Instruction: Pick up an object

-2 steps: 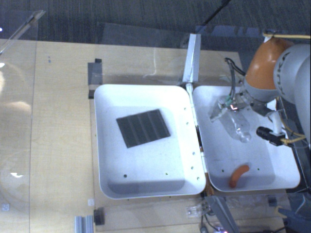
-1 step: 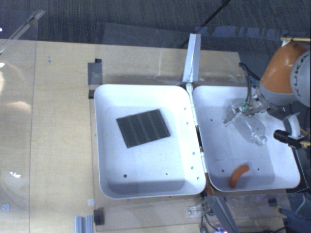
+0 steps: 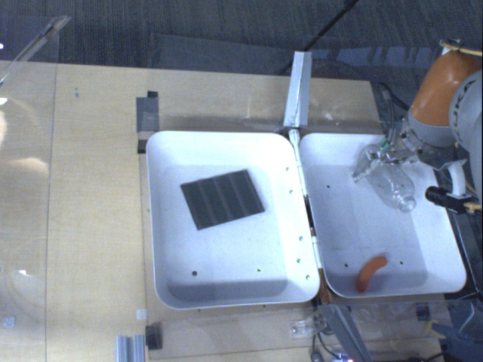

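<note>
A dark grey ribbed rectangular pad [image 3: 223, 199] lies flat in the left bin [image 3: 173, 277], turned slightly. In the right bin [image 3: 445, 274] a small orange sausage-shaped object [image 3: 370, 272] rests near the front wall. A clear plastic object [image 3: 398, 188] lies in the back half of that bin, hard to make out against the white floor. My gripper [image 3: 375, 159] is low over the back of the right bin, right at the clear object's upper left end. Whether it touches or grips that object I cannot tell.
The grey arm with its orange band [image 3: 441, 89] comes in over the right bin's back right corner. A metal post [image 3: 297, 89] stands behind the seam between the bins. A black cable end [image 3: 449, 198] hangs by the right wall.
</note>
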`<state>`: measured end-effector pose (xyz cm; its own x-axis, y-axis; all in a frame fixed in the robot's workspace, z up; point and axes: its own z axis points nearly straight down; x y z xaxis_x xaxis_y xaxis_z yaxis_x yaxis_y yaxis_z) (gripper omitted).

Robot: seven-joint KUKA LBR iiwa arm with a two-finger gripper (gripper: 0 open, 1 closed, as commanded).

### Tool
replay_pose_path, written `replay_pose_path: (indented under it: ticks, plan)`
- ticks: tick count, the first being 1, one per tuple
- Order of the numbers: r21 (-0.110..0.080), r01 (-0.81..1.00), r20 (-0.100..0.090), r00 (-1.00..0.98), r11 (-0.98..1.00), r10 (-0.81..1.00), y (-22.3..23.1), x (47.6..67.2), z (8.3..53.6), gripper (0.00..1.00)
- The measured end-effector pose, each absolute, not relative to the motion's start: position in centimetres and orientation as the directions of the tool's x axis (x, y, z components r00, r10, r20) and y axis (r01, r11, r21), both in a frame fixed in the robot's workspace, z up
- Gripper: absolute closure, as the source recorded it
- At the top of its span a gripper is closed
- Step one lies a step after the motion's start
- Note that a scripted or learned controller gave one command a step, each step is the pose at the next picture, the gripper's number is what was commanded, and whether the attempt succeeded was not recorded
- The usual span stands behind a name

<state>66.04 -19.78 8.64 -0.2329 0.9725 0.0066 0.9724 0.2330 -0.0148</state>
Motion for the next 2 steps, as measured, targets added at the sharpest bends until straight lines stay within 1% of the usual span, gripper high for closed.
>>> replay_pose_path:
  ticks: [1, 2]
  plan:
    - [0.007, 0.957, -0.004, -0.29, 0.29, 0.957, -20.5, 62.8, 8.8, 0.0]
    - [-0.024, 0.943, 0.012, -0.331, 0.331, 0.944, -20.9, 66.4, 8.7, 0.0]
